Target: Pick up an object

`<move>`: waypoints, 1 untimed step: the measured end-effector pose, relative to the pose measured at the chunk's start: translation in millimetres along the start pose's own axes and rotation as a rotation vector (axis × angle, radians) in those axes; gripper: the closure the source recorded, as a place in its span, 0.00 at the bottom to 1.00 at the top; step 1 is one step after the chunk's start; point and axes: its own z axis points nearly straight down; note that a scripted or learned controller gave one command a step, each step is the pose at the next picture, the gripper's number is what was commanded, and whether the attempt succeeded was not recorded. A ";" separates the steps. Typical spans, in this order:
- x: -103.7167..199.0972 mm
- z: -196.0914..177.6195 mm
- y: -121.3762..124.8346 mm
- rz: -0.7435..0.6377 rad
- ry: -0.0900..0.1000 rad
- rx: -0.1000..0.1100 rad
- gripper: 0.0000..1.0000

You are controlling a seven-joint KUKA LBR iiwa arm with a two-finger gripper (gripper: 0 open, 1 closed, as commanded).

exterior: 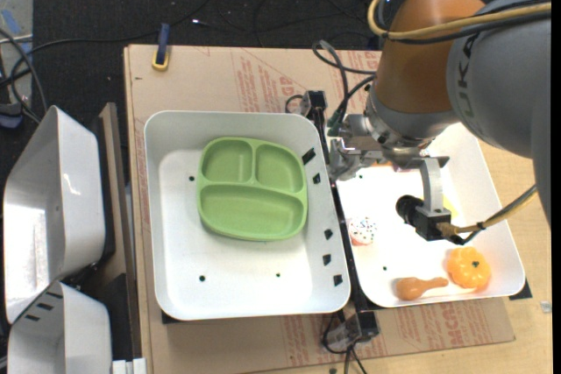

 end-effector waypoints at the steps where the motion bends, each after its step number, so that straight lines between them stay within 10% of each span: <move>1: 47.2 7.3 4.3 -0.001 0.001 0.001 1.00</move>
